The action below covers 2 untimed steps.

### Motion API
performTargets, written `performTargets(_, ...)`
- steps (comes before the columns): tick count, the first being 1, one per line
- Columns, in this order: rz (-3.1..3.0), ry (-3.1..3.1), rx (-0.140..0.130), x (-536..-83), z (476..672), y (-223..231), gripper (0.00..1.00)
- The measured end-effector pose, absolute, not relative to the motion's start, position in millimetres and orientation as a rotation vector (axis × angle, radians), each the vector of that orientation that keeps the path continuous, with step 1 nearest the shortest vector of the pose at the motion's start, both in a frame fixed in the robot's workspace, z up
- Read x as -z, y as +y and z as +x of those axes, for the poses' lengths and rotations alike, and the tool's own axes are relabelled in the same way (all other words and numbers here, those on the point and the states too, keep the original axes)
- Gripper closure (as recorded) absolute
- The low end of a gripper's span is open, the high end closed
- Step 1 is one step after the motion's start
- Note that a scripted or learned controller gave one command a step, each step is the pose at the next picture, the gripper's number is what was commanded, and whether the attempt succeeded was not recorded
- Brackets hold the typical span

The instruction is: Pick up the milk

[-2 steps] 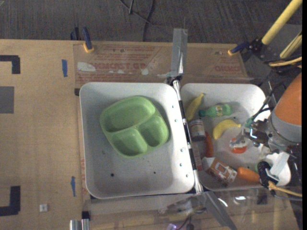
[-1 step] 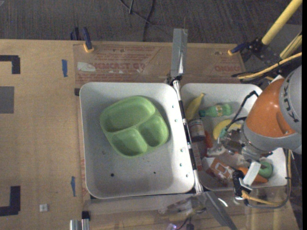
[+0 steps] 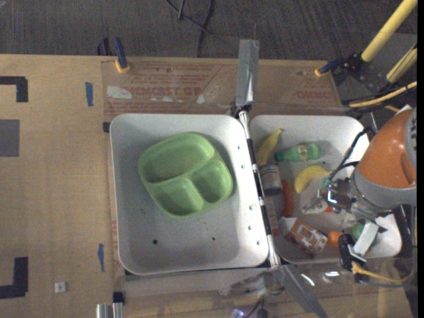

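One tool [image 3: 338, 201] sits low in the right bin [image 3: 387, 244], below the arm's orange band [image 3: 391, 154]; its grip state cannot be determined. One milk carton [image 3: 306, 237] lies flat at the bin's front, just beside the tool. Two bananas [image 3: 267, 146] [image 3: 310, 176], one green bottle [image 3: 298, 153] and one small can [image 3: 269, 177] occupy the bin's rear and left. One green divided plate [image 3: 185, 174] rests in the left bin [image 3: 132, 230]. Both bins stand on the tabletop [image 3: 53, 177].

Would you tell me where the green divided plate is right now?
The green three-compartment plastic plate lies in the left white bin, slightly above that bin's middle, apart from the cluttered right white bin.
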State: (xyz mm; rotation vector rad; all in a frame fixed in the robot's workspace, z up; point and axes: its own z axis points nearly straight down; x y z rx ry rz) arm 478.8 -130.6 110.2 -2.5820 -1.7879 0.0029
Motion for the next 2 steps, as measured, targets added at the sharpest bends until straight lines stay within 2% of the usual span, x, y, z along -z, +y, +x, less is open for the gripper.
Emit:
performTargets(1, -2.525, -1.865, -0.004, -182.8, 479.5, -31.4, 0.0)
performTargets(2, -2.562, -1.817, -0.004, -183.1, 571.6, -74.1, 0.0)
